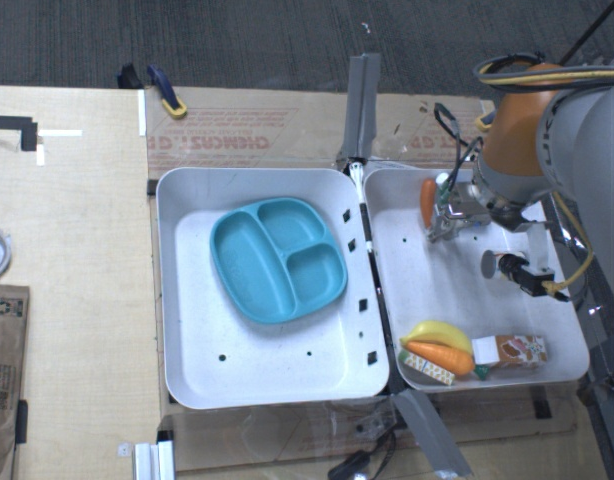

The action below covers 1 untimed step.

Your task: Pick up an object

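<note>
Right bin, far corner: I see the gripper (445,218) low over the right bin (437,278), just beside a small orange piece (428,199) that lies close to the bin's far wall.
Grip state: I cannot tell from this slanted view how the gripper is set, and nothing is plainly held in it.
Task's thing: I judge the orange piece to be the target, since it is the item nearest the gripper. It rests on the bin floor near the divider between the bins.
Step in hand: I read this as the closing-in before a grasp.
How I'd do it well: I would centre the gripper over the middle of the orange piece and straddle its narrow width. The wall is close, so I would come straight down, not slide in from the side. I would lift only once the piece is seen to be caught. It looks smooth and rounded and could squirt out of an off-centre pinch.
Risk: the wrist cables hang near the bin rim and could snag on a fast lift.
Count, bins: two, side by side on the bench (67,228).
Count, left bin (187,298): one blue divided plate (277,258) with three compartments.
Count, right bin: five items. They are the orange piece, one banana (437,332), one carrot (442,354), one wafer-like block (427,369) and one printed packet (509,350). The last four are bunched at the near wall.
Count, arms: one arm (527,128).
</note>
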Motion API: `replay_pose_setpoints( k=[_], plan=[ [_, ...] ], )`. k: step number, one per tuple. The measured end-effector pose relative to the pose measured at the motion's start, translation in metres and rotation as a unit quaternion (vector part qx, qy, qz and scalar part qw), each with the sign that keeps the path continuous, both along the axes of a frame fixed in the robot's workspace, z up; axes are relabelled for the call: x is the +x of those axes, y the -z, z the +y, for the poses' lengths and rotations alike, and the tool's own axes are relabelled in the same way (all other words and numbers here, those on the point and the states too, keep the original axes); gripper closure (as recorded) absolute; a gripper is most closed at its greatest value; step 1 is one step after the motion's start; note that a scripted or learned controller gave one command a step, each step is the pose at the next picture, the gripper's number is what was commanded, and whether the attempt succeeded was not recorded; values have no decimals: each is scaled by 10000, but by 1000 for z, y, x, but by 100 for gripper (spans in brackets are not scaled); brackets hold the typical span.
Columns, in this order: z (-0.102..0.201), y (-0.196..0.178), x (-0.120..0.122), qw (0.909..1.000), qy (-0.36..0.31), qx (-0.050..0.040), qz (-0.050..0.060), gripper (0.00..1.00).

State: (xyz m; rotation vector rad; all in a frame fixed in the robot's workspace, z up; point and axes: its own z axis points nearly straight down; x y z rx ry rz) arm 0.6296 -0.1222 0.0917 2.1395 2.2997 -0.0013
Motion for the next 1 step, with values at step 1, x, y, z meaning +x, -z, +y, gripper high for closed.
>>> replay_pose_setpoints(
  k=[1],
  plan=[
    [81,-101,17,10000,78,-1,-7,100]
  ],
)
